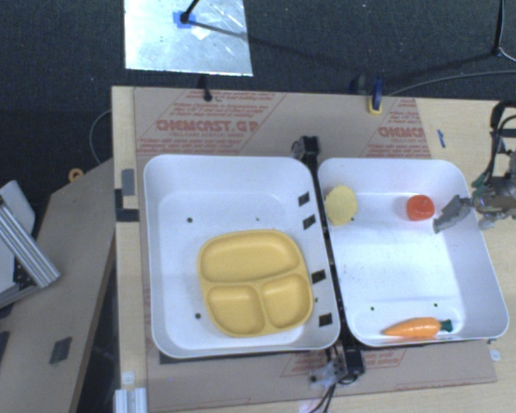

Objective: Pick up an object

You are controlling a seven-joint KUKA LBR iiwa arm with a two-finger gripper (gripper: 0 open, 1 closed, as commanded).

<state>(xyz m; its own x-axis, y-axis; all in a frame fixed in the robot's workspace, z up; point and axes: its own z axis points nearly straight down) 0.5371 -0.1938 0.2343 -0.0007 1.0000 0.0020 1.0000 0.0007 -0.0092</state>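
Gripper (454,213) at right bin's (413,274) right rim, grey fingers spread, nothing between them. Small red-orange object (420,207) just left of it, far in that bin: probably light, hard plastic, smooth, likely to roll; best pinched across its middle. Yellow round piece (340,203) far left; carrot (413,327) near edge. Yellow tray (255,280) in left bin.

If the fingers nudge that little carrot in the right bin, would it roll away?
Probably a little. The carrot looks round-bodied and tapered, so it would likely roll in a curve, not straight. It lies near the right bin's front wall, which should stop it. It looks like light, smooth plastic, perhaps slippery.
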